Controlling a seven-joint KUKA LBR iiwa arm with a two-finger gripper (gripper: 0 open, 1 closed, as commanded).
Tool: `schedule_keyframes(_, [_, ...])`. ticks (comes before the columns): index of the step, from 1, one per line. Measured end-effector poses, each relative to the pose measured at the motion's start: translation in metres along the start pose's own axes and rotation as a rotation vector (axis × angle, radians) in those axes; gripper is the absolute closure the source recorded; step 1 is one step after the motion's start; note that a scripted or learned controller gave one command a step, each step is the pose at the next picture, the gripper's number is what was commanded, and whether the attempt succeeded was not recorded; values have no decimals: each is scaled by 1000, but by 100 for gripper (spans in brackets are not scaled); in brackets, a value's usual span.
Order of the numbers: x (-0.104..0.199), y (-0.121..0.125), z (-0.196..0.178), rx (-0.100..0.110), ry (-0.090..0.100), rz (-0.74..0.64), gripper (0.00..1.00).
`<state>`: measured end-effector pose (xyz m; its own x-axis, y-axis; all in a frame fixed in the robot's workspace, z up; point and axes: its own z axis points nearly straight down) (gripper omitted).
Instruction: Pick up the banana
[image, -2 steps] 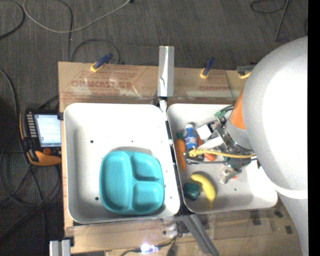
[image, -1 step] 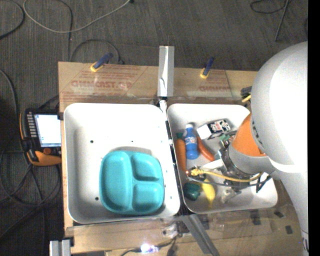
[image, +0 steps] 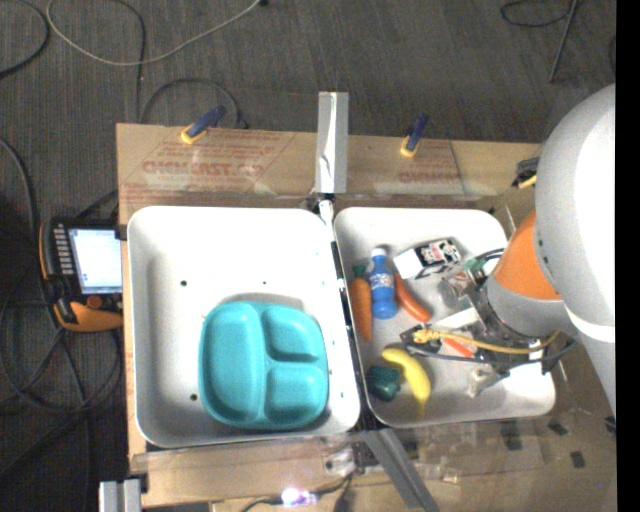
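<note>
My gripper (image: 478, 345) hangs low over the right white plastic bin (image: 520, 400); whether it is clenched I cannot tell. The curved yellow banana (image: 410, 372) lies to its left, beside a dark green rounded object (image: 383, 380). Further off lie a blue bottle (image: 381, 285) and an orange carrot (image: 362, 306). Faint red lettering on the cardboard backing (image: 205, 170) is unreadable. The left bin (image: 160, 250) holds a teal divided tray (image: 264, 366).

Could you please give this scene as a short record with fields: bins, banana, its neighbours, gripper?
left bin: holds a teal tray
right bin: holds the banana, carrot, bottle and other small items
banana: near the front wall, lying flat
neighbours: dark green item beside its left end
gripper: low over the right bin, right of the banana, nothing seen between its fingers
</note>
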<state>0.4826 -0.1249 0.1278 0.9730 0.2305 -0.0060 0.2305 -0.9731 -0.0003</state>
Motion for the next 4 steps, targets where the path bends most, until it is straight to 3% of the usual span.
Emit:
schedule_keyframes(1, [-1,4,-41,0,0,-7,0])
schedule_keyframes(2, [8,-18,39,-3,12,-78,0])
schedule_keyframes(3, [83,42,-52,-2,0,31,0])
schedule_keyframes(4, [60,7,11,3,-1,-195,0])
